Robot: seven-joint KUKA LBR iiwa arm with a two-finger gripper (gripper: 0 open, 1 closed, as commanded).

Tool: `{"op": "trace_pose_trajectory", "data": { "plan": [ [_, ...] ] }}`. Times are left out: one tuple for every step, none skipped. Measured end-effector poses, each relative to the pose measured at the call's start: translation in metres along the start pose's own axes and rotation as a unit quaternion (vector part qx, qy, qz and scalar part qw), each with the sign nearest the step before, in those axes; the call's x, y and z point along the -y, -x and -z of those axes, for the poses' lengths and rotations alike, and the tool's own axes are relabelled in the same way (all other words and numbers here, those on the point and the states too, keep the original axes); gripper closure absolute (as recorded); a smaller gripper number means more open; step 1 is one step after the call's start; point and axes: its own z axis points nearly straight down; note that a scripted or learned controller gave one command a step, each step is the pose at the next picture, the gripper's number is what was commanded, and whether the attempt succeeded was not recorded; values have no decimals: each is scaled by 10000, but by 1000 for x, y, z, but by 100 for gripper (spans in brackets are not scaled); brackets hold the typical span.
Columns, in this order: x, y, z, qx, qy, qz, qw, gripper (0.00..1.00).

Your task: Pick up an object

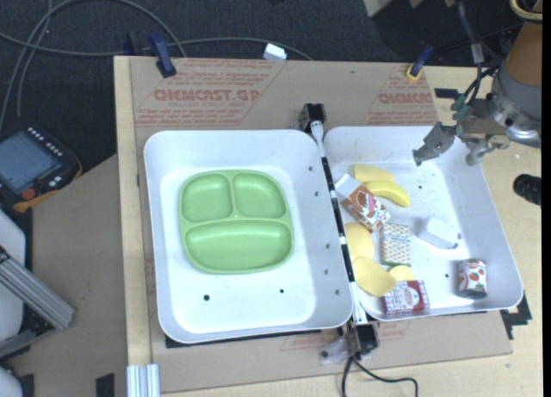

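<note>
The right bin (495, 214) holds several small items. A yellow banana (384, 183) lies at its upper left, next to a red and white snack packet (366, 208). Below them are a checkered packet (396, 244), yellow slices (372, 275) and a red carton (406, 297). A white block (440, 233) lies mid-bin and a small red box (471, 276) sits at the lower right. My gripper (452, 149) hangs over the bin's upper right part, above and right of the banana. It is open, its fingers (428, 146) spread, with nothing between them.
The left bin (164, 214) bears a green divided plate (236, 220). A black clamp (312, 116) sits where the two bins meet at the back. Blue clips (160, 55) hold the cardboard base. Cables run across the dark floor behind.
</note>
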Motion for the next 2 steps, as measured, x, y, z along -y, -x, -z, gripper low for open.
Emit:
{"op": "trace_pose_trajectory", "data": {
  "plan": [
    [-36,-65,-85,-1,-4,4,10000,0],
    [-10,-41,-144,0,-9,-3,10000,0]
  ]
}}
